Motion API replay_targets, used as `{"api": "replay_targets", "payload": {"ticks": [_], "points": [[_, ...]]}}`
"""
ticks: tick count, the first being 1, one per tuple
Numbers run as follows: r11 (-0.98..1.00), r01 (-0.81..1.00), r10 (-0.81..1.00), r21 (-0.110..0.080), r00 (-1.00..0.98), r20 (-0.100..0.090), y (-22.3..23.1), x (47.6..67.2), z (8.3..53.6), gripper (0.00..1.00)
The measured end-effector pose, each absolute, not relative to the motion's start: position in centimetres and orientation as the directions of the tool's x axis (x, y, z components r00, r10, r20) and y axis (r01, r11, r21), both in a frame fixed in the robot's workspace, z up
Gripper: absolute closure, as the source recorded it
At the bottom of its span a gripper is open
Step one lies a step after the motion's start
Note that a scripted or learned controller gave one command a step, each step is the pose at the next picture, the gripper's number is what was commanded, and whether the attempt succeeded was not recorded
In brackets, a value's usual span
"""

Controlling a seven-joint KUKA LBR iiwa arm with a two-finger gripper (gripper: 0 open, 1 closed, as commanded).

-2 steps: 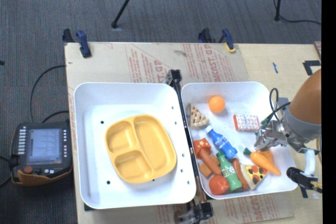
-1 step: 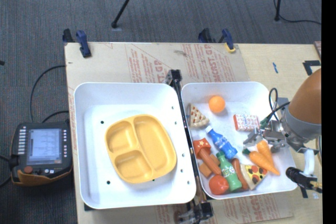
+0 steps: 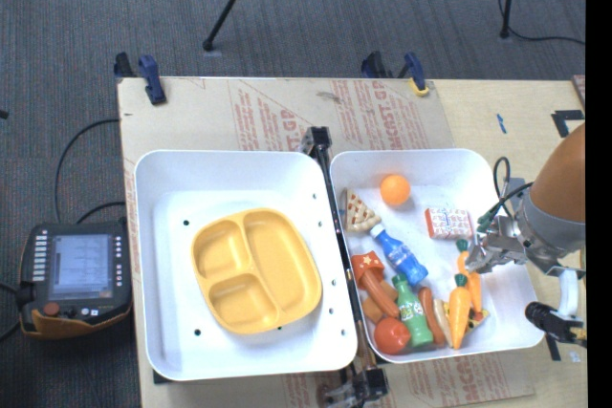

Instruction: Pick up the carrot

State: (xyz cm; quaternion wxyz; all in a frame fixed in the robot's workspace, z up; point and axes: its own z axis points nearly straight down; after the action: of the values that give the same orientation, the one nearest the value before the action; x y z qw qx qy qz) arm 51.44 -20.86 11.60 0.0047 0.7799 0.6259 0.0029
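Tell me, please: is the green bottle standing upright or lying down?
Lying down. The green bottle rests on its side in the right bin, neck toward the blue bottle, base by the tomato.

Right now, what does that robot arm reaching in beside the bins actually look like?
A rounded arm with an orange band above a grey wrist, ending in a small metal two-finger gripper. Thin dark cables loop around the wrist, and a white-and-black fitting sits below it.

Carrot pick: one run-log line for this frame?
phase: approach | gripper above carrot, right bin | carrot lying among toy food, not lifted | yellow plate in left bin
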Motion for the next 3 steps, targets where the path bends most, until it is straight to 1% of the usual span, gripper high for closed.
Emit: {"api": "replay_targets", "payload": {"ticks": [1,2,3], "points": [[0.110,0.994,0.994,0.009,-0.110,-0.007,-20.8,50.8,9.5,1.00],[-0.135,0.991,0.991,-0.002,0.135,0.001,-13.6,47.6,16.9,1.00],[-0.136,0.991,0.991,-0.002,0.136,0.001,-13.6,47.6,16.9,0.00]]}}
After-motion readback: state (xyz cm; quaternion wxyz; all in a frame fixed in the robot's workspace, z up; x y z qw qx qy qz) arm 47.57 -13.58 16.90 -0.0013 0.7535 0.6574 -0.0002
